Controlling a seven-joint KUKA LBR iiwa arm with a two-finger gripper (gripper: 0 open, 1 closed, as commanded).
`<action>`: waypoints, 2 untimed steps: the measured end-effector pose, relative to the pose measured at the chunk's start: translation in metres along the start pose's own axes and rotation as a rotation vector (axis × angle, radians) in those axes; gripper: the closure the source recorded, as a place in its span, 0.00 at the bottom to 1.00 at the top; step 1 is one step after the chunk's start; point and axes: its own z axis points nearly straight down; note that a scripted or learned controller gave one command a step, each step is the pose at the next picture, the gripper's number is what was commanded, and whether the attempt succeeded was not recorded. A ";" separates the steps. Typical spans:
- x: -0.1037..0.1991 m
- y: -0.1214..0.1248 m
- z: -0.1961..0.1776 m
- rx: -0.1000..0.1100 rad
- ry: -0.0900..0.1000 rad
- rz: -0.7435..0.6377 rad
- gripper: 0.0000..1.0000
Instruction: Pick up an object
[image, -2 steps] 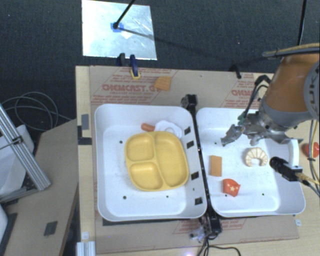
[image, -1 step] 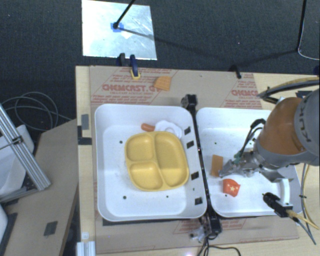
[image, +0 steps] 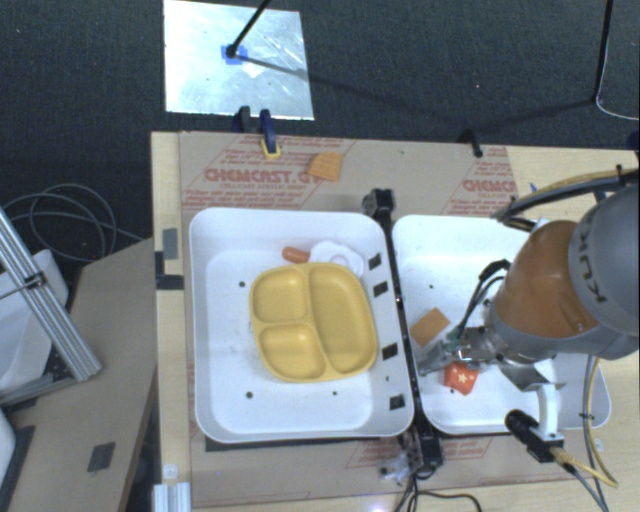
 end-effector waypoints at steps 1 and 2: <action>-0.003 0.003 -0.012 -0.008 -0.004 0.003 1.00; -0.068 0.093 -0.106 -0.018 -0.009 -0.001 1.00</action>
